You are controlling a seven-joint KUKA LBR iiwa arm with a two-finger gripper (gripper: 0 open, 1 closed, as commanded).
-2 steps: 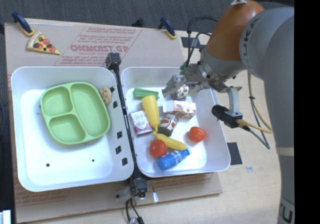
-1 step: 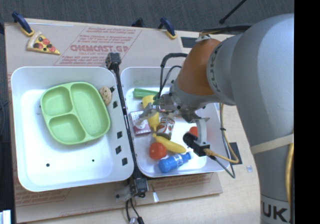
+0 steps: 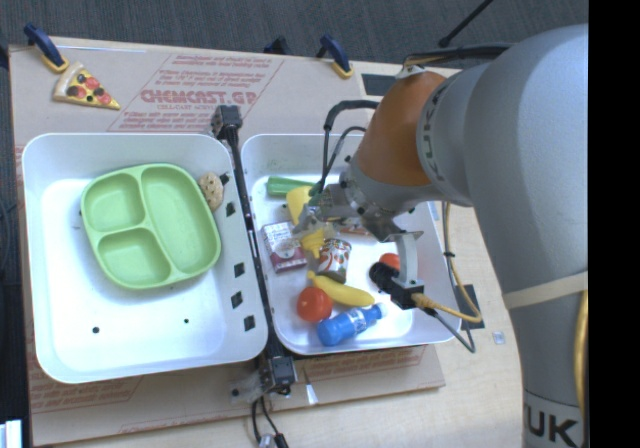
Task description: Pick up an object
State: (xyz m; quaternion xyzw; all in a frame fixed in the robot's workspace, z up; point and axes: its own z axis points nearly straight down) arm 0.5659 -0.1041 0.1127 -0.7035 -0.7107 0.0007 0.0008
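So from the one overhead camera, the grey arm with its orange band reaches in from the right and has the two-finger gripper (image 3: 318, 221) down in the right shallow white bin (image 3: 425, 331), right over the pile of toys. Honestly can't tell if it's open or closed on anything, the wrist hides that. The likely target is the yellow plastic piece (image 3: 298, 202) just under it, touching a green stick-shaped toy (image 3: 290, 183). Nearby sit a small printed packet (image 3: 281, 240), a yellow banana toy (image 3: 342, 290), a red ball (image 3: 313, 305) and a blue bottle (image 3: 349, 325). I'd go straight down and lift slowly, since everything's crowded. The divider wall is close on the left, so little sideways room; the left white bin (image 3: 60, 336) with the green divided plate (image 3: 150, 226) has plenty.
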